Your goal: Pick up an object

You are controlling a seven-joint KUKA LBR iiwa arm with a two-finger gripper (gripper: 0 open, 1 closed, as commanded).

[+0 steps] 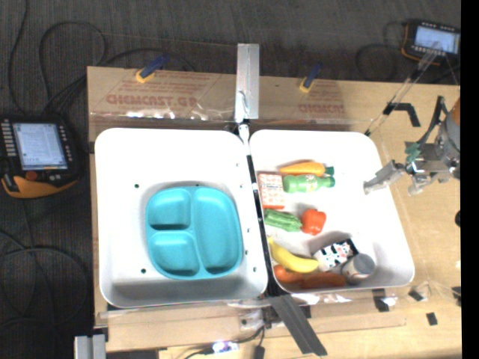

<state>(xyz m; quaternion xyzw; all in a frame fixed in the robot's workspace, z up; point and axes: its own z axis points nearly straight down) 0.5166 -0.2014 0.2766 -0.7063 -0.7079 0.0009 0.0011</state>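
My gripper [394, 182] hangs over the right rim of the right bin [389, 223], open, with nothing between its fingers. To its left in that bin lie several toy foods. An orange carrot [303, 168] and a green bottle [307, 182] are at the top, beside a red and white box [271, 189]. A green cucumber [282, 220] and a red pepper [314, 221] sit in the middle. A yellow banana [292, 259], a black and white carton [334, 253], a grey can [361, 265] and an orange item [307, 280] lie along the bin's front.
The left bin [120, 200] holds a teal divided plate [194, 230]. A metal post [247, 88] stands behind the seam between the bins. Control pendants lie at the far left [34, 152] and top right [432, 42]. Cables cross the dark floor.
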